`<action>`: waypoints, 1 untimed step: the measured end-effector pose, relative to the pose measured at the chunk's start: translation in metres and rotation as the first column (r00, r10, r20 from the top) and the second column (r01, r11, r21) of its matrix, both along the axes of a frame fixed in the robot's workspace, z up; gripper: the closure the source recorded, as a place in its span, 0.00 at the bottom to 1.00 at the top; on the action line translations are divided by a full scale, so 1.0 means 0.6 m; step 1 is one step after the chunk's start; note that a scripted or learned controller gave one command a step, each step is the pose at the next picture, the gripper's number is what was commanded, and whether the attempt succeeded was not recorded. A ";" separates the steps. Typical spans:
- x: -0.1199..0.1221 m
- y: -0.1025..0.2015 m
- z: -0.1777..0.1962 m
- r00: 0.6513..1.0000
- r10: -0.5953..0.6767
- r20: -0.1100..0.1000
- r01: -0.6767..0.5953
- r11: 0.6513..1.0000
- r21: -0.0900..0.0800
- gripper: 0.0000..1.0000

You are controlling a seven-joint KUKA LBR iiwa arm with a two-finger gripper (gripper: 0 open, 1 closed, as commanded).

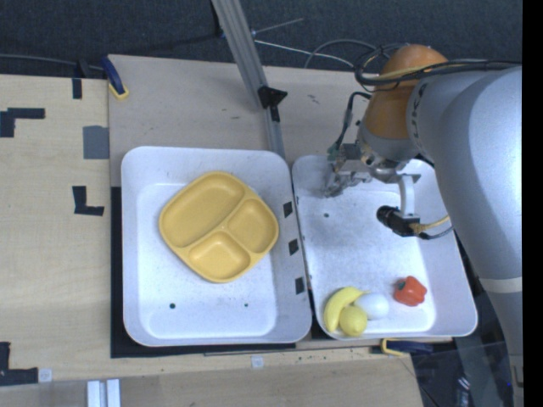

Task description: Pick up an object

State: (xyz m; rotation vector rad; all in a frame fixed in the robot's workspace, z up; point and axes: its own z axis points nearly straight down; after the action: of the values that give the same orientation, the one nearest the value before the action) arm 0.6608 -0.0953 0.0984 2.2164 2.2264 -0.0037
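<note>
My gripper [333, 186] hangs over the far left corner of the right bin [356, 236], close to its floor, with nothing visible between its fingers. Along the bin's near edge lie a yellow banana [338, 303], a yellow lemon [354, 320] and a white egg-shaped object [373, 304], bunched together. A red pepper-like toy [410, 291] sits just to their right. All of these lie well apart from the gripper, toward the near side.
The left bin [144, 253] holds a yellow three-compartment plate [218, 225]. A slanted metal pole [246, 53] rises behind the bins. The grey arm with its orange band [403, 91] covers the right bin's far right side.
</note>
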 end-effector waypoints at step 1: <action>-0.011 0.000 0.076 1.000 -0.003 0.004 0.003 1.000 0.002 1.00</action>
State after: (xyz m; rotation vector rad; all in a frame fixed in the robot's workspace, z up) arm 0.6543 -0.0952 0.1440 2.2189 2.2212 0.0030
